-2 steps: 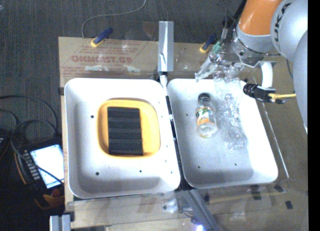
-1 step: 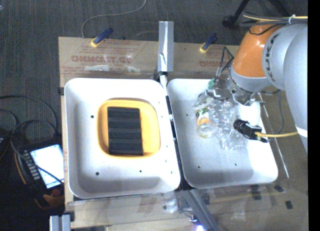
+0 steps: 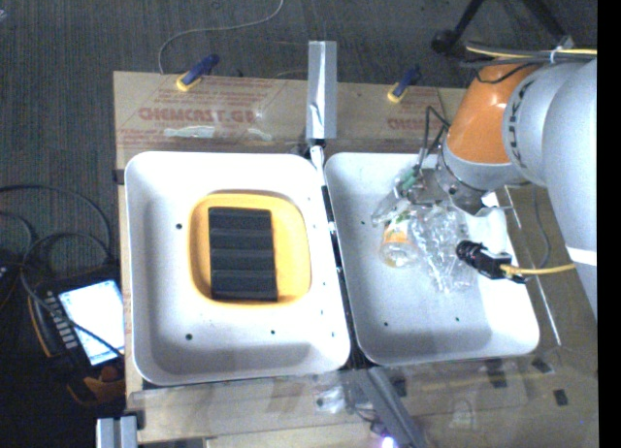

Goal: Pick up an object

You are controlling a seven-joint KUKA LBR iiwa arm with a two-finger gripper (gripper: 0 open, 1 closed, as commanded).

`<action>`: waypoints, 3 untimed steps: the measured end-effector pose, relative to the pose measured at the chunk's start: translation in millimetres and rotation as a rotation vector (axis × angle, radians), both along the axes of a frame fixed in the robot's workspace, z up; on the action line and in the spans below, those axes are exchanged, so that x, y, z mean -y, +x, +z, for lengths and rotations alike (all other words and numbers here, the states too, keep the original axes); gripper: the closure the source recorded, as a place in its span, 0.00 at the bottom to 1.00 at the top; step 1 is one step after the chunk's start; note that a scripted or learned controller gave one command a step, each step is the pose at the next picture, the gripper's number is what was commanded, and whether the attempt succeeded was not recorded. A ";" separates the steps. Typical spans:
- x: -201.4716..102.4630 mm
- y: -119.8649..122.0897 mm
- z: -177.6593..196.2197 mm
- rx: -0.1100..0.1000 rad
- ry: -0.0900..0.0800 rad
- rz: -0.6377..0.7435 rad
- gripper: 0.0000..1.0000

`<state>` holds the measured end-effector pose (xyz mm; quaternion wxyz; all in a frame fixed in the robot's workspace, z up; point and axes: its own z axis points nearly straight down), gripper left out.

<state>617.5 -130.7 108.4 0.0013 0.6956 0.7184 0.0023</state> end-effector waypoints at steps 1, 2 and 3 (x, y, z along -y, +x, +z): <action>4.4 -11.4 -3.7 0.039 -0.017 0.235 0.00; -6.3 -40.8 -3.7 0.041 -0.019 0.256 0.00; -5.2 -71.3 -3.6 0.045 -0.019 0.274 0.00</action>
